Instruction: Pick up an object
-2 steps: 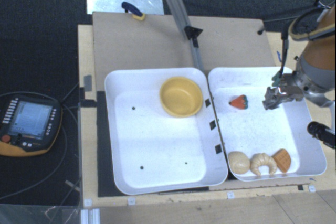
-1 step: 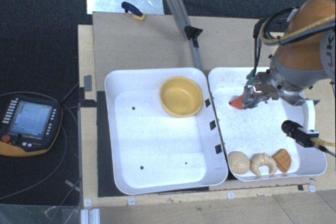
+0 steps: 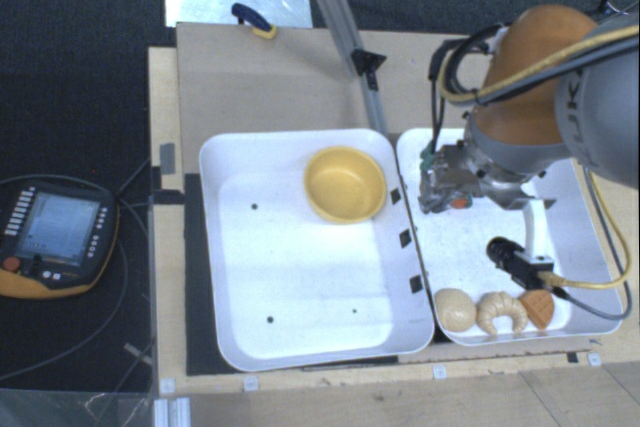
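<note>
The surface [image 3: 300, 75] carries two shallow white bins side by side. The left bin [image 3: 250, 315] holds a yellow bowl [image 3: 345, 183], upright, in its upper right corner, close to the wall shared with the right bin [image 3: 590, 245]. The arm [image 3: 550, 85] reaches in from the right over the right bin, its orange band uppermost. The hand [image 3: 440, 190] hangs low over the upper left part of the right bin, near the dividing wall; a small orange-red spot shows just beside it, too small to identify. Whether the hand is apart or together cannot be told, as its tips are hidden among dark hardware. Three pale food-like items lie in a row along the near wall of the right bin: a round beige bun [image 3: 455, 309], a curved croissant [image 3: 503, 311] touching it, and an orange-brown piece [image 3: 538, 307] just beside that. All three lie well apart from the hand. A teach pendant [image 3: 55, 237] rests on the floor at left.
</note>
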Robot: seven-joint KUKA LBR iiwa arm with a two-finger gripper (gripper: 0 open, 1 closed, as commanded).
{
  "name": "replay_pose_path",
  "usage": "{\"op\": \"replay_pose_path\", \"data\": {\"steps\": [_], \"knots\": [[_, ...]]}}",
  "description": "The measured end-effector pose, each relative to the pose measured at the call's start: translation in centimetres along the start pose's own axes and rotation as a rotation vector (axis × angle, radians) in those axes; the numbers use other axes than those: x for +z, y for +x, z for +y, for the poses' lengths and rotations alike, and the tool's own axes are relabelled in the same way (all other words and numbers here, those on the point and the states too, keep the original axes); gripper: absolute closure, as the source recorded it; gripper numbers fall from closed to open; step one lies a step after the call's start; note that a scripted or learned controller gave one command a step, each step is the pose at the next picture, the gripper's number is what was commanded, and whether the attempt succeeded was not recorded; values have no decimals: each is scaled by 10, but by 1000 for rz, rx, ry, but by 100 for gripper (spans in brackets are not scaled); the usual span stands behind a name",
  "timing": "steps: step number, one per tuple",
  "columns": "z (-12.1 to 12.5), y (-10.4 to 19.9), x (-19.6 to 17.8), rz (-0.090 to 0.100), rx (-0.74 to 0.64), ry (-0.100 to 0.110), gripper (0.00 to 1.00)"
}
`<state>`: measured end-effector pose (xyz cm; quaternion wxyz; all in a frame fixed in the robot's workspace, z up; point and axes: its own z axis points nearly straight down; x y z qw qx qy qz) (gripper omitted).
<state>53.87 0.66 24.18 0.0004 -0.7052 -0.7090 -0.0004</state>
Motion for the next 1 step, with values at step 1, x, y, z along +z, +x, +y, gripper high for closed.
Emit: {"op": "replay_pose_path", "data": {"steps": [1], "knots": [[5,55,11,0,0,0,100]]}}
